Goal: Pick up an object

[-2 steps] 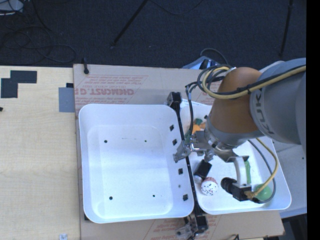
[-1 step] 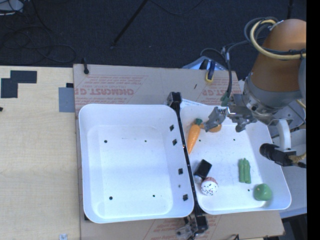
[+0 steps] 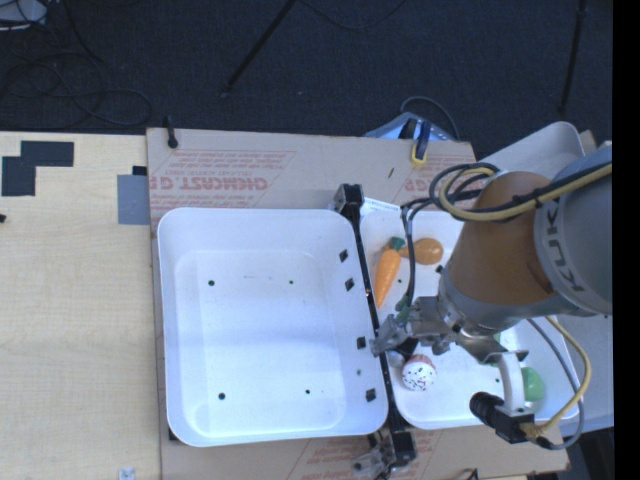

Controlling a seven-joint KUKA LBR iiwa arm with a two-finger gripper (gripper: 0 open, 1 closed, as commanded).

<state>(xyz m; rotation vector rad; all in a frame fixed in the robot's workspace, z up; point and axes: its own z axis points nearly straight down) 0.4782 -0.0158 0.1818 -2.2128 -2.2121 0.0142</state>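
The arm (image 3: 520,248) reaches over the right bin (image 3: 440,413) and hides much of its floor. The gripper (image 3: 405,336) hangs low at that bin's left wall; whether it is released or clenched cannot be told. A carrot (image 3: 387,273) and an orange ball (image 3: 427,251) lie at the far end. A white speckled ball (image 3: 418,373) sits just near the gripper, and a green object (image 3: 532,384) is half hidden.

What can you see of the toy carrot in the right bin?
The toy carrot is orange with a small green top, plastic-looking and smooth. It lies flat in the right bin, near its left wall, green end toward the far side and tip pointing nearer. An orange ball sits just beside its top; whether they touch is unclear.
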